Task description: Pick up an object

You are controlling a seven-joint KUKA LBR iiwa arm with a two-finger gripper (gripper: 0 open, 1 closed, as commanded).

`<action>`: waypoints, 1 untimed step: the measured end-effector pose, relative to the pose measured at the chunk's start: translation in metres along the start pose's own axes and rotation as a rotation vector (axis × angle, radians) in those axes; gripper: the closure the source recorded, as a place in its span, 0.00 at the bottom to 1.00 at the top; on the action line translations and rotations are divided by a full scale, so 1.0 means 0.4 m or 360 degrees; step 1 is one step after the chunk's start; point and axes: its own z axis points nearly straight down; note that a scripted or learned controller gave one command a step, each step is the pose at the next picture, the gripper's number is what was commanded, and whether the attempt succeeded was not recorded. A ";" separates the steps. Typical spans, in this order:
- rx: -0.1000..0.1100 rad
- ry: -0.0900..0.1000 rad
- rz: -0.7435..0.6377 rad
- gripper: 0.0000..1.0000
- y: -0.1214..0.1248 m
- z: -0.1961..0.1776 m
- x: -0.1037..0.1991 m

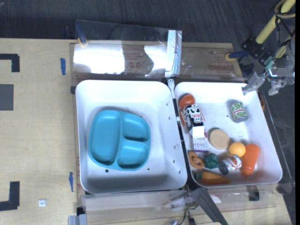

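Observation:
The right bin (269, 125) holds a jumble of small items. Among them are a red tomato-like piece (186, 100), a black-and-white box (192, 115), a green-and-white can (238, 110), a tan disc (219, 138), a yellow-orange ball (237, 149) and an orange-red bottle (250, 158). Along the near edge lie a pretzel (196, 161), a dark green piece (212, 161), a red-and-white can (231, 162) and a carrot (213, 176). My gripper (255, 83) hangs over the bin's far right corner, apart from every item, with nothing seen in it.
The left bin (93, 95) carries a blue divided plate (120, 138). A clear plastic sheet (126, 55) and cardboard lie behind the bins. Yellow cable and arm parts (274, 27) crowd the upper right. A dark strut (211, 210) crosses the front edge.

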 end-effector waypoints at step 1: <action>-0.0012 -0.0002 0.0116 0.00 0.041 0.298 -0.068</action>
